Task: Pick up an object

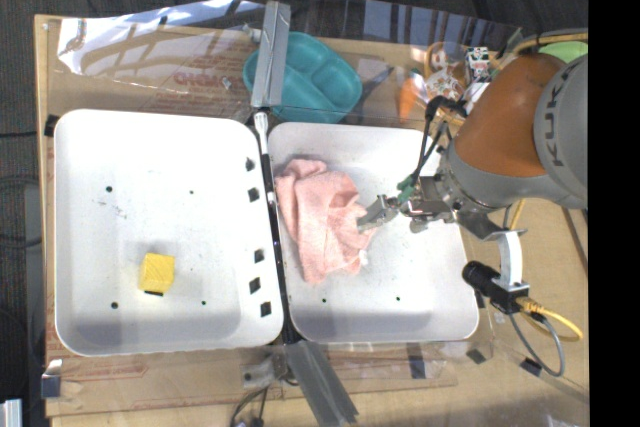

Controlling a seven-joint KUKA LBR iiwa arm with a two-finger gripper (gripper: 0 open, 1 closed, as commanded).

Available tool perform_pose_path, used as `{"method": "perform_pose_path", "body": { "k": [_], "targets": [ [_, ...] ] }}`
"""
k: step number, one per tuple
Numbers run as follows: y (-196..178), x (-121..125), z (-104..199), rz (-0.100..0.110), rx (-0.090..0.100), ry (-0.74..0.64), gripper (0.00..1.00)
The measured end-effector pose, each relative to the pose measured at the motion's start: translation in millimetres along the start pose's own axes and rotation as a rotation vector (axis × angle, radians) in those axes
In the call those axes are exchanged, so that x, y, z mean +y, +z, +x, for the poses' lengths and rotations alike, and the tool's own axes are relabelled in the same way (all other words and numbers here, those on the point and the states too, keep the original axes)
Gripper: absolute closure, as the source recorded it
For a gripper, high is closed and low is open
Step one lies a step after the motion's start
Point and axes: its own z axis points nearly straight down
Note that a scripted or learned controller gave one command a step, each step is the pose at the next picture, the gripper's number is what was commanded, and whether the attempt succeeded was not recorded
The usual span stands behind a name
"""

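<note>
Nearest the camera, along the bench's front edge (150,370), metal brackets and tape sit below the two bins. Just above, the left bin (80,315) holds a small yellow block (157,273) in its near-left part, close to the front wall and well apart from the other walls, with bare white floor all round it. Beside it, across the central divider (268,235), the right bin (430,315) has open floor along its near and right sides. A crumpled pink cloth (318,220) lies in that bin's left half, its left edge just beside the divider. The gripper (372,215) is at the cloth's right edge, reaching in from the right; its fingers look close together against the fabric, but whether they pinch any of it I cannot tell. Farther back, beyond the bins' rear rims, a teal divided tray (310,80) rests on the bench, with small cluttered items (450,70) to its right.
</note>
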Motion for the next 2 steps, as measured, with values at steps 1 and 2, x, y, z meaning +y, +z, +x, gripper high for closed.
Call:
{"method": "perform_pose_path", "body": {
  "k": [1, 2],
  "targets": [
    [4.3, 54.4, 70.8, -0.002, -0.002, -0.006, 0.0],
    [-17.7, 50.9, 66.1, -0.004, -0.002, -0.063, 0.0]
  ]
}}
